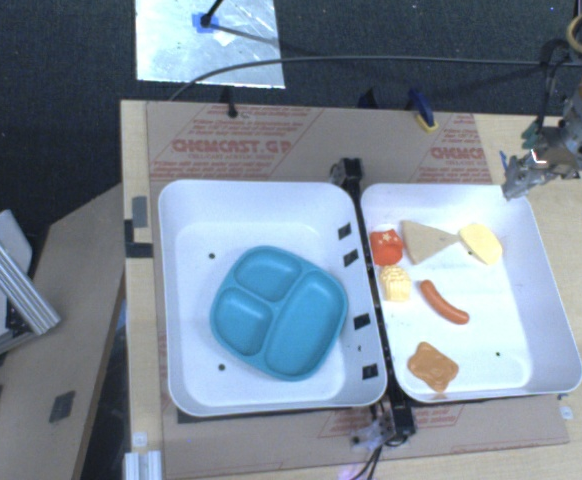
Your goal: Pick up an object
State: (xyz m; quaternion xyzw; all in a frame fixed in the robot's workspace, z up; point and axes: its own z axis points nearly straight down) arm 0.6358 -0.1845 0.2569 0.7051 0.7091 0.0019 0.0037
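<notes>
the two shallow bins are plain white, the left bin (186,258) and the right bin (531,308) alike, with small black clips along their shared edge. in the left one lies a turquoise-blue plastic divided plate (278,311), one even colour. the right one bears a red toy tomato piece (386,245), a pale tan toy wedge (427,240), a light yellow toy cheese block (482,242), a pale yellow toy corn piece (395,284), an orange-red toy sausage (443,301) and a golden-brown toy nugget (432,366). the bench board (271,143) is tan with red printed lettering. the metal gripper (523,175) is grey.
</notes>
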